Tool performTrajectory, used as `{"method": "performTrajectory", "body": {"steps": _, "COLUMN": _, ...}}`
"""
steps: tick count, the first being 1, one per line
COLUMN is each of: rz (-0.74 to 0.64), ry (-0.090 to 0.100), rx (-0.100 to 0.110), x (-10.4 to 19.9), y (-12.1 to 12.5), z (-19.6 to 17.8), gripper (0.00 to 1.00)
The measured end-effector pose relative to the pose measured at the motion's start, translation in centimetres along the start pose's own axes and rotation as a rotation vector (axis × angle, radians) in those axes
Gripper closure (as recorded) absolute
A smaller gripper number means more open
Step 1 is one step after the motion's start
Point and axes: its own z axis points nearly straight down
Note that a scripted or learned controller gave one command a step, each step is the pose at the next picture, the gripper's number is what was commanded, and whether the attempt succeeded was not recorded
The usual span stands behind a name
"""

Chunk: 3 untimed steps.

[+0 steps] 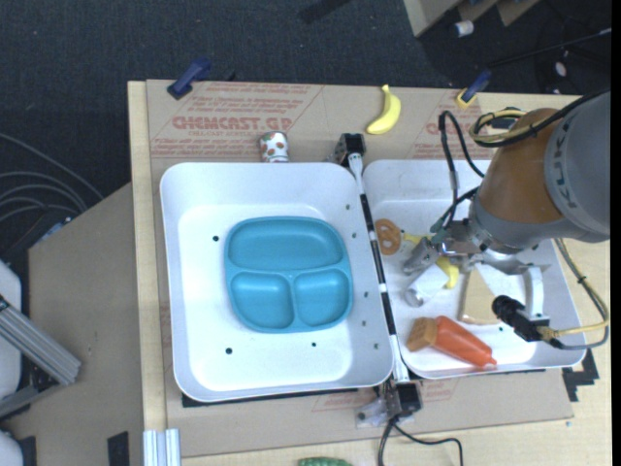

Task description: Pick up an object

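My gripper (417, 276) is low in the right bin (408, 184), near its left wall, and stands open with its two grey fingers (419, 258) spread apart. A small yellow piece (449, 276) lies just right of the fingertips, partly under the wrist; I cannot tell if it touches them. A brown pretzel (386, 236) lies up and left of the gripper. An orange carrot (466, 344) and a brown chunk (423, 333) lie at the bin's front. A tan slice (479, 301) sits beneath the arm.
The left bin (189, 260) holds a blue divided plate (287, 272). A yellow banana (385, 113) and a small patterned toy (275, 146) lie on the board behind the bins. Cables loop over the arm's orange band (514, 178).
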Motion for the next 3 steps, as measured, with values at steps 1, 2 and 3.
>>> {"method": "performTrajectory", "body": {"steps": 1, "rz": 0.001, "ry": 0.0, "rx": -0.003, "x": 0.0, "y": 0.1, "z": -1.0, "gripper": 1.0}}
{"method": "performTrajectory", "body": {"steps": 2, "rz": -0.002, "ry": -0.001, "rx": -0.004, "x": 5.4, "y": -2.8, "z": -17.1, "gripper": 1.0}}
{"method": "performTrajectory", "body": {"steps": 3, "rz": -0.002, "ry": 0.0, "rx": 0.001, "x": 10.5, "y": -7.8, "z": -18.2, "gripper": 1.0}}
